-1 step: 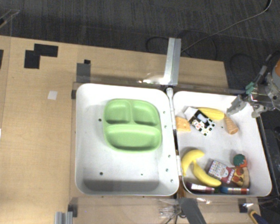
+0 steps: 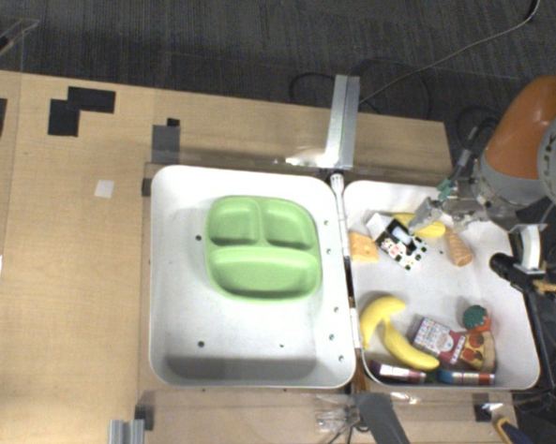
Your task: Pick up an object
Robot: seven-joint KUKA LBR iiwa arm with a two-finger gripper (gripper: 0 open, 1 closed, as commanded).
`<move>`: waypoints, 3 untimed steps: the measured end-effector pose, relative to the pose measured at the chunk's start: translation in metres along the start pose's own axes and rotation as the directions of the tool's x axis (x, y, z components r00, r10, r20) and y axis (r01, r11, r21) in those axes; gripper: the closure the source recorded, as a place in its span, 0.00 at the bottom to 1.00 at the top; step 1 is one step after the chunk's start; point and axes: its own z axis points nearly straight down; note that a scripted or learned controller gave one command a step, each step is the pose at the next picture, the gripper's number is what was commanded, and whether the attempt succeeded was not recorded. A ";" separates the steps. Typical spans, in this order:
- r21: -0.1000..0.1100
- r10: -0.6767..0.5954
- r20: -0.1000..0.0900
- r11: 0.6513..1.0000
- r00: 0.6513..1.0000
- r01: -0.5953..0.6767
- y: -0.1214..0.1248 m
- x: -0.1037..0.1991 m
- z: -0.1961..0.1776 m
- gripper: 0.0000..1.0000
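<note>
The two-finger gripper, fingers narrowly parted and holding nothing, could be deflected by the black-and-white dice-like block crowded just beneath them.

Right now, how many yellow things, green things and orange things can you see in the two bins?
Yellow: 2, the banana and a small yellow piece near the gripper.
Green: 2, the divided plate and a small round thing.
Orange: 2, a wedge and a cone-shaped piece.
Total: 6
</note>
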 end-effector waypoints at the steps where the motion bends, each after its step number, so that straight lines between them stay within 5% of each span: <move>1: -0.023 -0.069 0.012 0.997 0.998 0.069 0.010 0.021 0.012 0.00; 2: -0.033 -0.101 0.023 0.994 0.995 0.102 0.010 0.031 0.016 0.00; 3: -0.041 -0.106 0.021 0.993 0.994 0.107 0.014 0.034 0.001 1.00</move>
